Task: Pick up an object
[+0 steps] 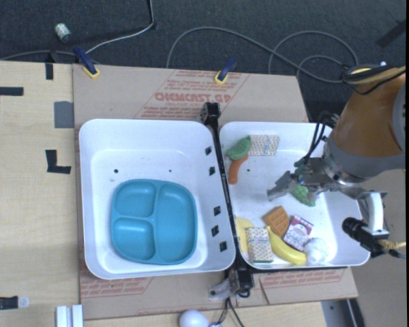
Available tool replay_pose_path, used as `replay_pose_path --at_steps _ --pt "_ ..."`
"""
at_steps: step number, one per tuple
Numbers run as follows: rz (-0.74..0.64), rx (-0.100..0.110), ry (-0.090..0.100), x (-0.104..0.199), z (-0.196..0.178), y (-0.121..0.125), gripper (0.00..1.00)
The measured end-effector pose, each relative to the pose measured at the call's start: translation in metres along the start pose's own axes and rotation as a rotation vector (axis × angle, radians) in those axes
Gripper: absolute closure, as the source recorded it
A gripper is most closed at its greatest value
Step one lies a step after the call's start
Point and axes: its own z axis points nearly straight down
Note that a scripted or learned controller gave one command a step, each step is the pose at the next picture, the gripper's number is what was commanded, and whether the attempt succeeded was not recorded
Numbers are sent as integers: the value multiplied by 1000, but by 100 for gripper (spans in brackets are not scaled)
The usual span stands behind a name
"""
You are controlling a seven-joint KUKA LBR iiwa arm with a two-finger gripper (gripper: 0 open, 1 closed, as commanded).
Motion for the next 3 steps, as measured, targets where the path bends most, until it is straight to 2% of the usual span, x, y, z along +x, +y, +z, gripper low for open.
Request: replay_pose_path --at_steps 1,2,3 --pt "1 3 1 -19 91 6 0" --pt "2 -6 -2 -1 135 8 0" --pt "3 -6 -3 -2 126 8 100"
